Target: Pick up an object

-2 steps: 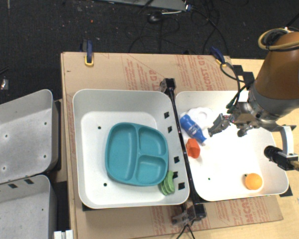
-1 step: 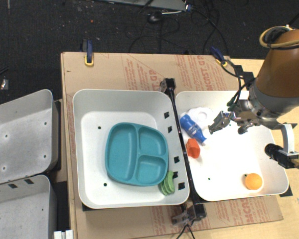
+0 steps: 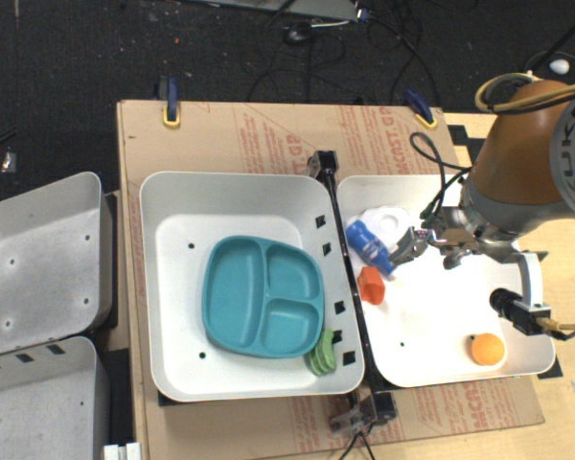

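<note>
Blue bottle (image 3: 369,244): small, lying tilted, white-capped.

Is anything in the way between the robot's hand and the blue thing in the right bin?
Nothing visible is. The gripper sits right beside the blue thing. The small orange cup lies just below it, off to the side.

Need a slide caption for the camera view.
Gripper reaches toward blue object in right bin; teal tray fills left bin.

Right bin (image 3: 441,377): open floor at centre; blue object (image 3: 367,243), orange block (image 3: 371,286) crowd left wall; orange ball (image 3: 486,350) near front-right corner.
</note>
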You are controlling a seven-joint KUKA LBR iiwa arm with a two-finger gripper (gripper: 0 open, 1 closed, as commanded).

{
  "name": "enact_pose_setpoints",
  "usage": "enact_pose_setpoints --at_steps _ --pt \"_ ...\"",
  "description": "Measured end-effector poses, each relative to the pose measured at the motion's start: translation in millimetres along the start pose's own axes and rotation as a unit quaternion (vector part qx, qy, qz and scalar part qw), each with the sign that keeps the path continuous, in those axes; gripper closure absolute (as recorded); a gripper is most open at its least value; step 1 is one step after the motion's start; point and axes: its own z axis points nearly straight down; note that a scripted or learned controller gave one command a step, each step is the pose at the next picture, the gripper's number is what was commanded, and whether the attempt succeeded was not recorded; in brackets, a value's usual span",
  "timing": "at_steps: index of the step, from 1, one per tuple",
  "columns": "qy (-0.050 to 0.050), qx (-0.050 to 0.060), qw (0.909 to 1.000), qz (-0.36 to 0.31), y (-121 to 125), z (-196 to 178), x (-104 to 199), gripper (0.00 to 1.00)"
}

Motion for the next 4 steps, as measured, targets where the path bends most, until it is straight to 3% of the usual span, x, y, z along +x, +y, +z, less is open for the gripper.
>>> enact_pose_setpoints --at_steps 1,2,3,4 --pt "0.0 0.001 1.0 0.0 0 64 1 0.0" --pt "0.001 -0.009 1.0 -0.002 6 80 1 0.0" --pt "0.001 -0.014 0.9999 -0.001 9 69 3 1.0" --pt "-0.001 -0.003 1.0 -0.001 3 22 0 1.0"
